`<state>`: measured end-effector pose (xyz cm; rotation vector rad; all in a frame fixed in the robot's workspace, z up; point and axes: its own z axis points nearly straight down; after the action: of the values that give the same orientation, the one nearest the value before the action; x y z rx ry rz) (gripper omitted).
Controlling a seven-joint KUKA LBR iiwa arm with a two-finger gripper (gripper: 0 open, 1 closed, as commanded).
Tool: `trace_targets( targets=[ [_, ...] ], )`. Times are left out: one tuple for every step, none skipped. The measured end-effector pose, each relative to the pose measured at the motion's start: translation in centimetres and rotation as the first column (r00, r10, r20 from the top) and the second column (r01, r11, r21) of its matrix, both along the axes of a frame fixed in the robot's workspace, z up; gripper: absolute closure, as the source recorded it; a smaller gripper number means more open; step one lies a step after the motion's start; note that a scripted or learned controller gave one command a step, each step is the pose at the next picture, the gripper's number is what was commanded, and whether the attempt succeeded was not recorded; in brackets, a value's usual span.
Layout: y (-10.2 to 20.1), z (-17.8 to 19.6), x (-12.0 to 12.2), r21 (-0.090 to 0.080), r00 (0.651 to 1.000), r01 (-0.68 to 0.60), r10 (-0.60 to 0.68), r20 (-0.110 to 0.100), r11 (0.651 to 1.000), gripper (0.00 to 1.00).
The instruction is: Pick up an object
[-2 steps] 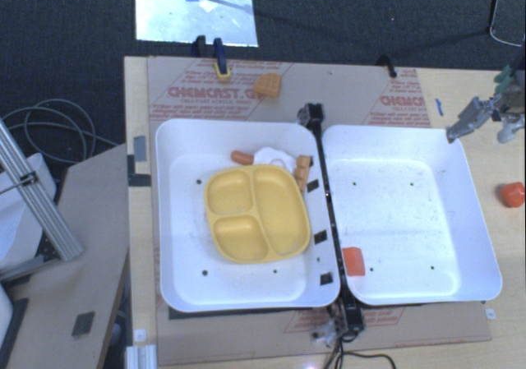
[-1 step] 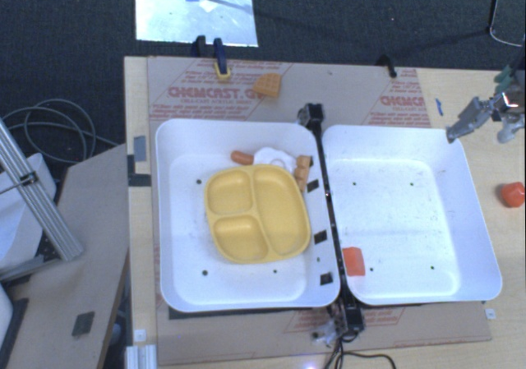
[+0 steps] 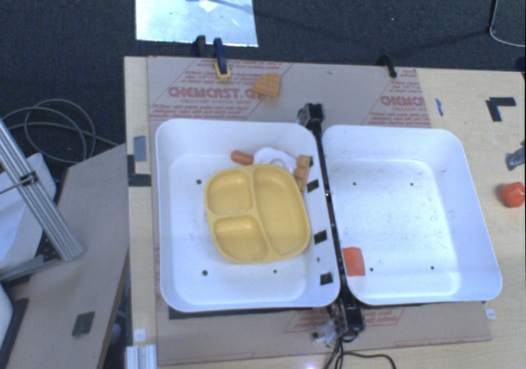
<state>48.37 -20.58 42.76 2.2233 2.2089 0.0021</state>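
A yellow three-compartment plate lies in the middle of the left bin. Just behind it are a small orange sausage-shaped piece, a white piece partly hidden by the plate's far edge, and a tan piece near the bin's right wall. A small orange-red block sits in the right bin, in its near left corner by the wall.
A tan block lies on the cardboard behind the left bin. Black clips sit along the seam between the bins. A small orange item and a grey item lie on the bench at the far right.
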Motion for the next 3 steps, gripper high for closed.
trace_targets(
  targets=[
    [0.4,-0.2,0.3,0.002,1.0,-0.009,0.009,-0.002,1.0,0.0],
    [0.4,-0.2,0.3,0.002,1.0,-0.009,0.009,-0.002,1.0,0.0],
    [9.3,-6.7,1.1,0.008,1.0,-0.02,0.02,-0.009,1.0,0.0]
  ],
)
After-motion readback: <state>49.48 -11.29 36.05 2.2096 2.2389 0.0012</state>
